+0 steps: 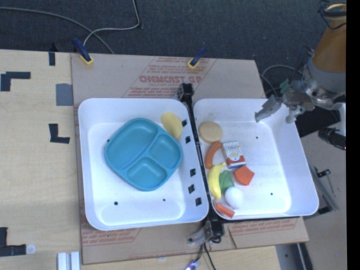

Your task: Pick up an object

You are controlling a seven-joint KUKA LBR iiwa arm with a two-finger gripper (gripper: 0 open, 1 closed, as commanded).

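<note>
A small carton [233, 152] is judged the likeliest pick: light, stiff-sided, best taken across its narrow flat faces, though it may crush under hard pressure. It lies in the right bin [292, 167], the landmark here, near that bin's middle. Just beside it are seen an orange wedge [244, 175], a banana [215, 180], a white egg [233, 197] and a tan disc [210, 131]. The gripper [277, 109] hovers over the bin's upper right corner, spread apart, nothing between its fingers.

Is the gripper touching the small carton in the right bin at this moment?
Apart. The camera view shows the gripper over the right bin's upper right corner, with bare white floor between it and the carton.
</note>
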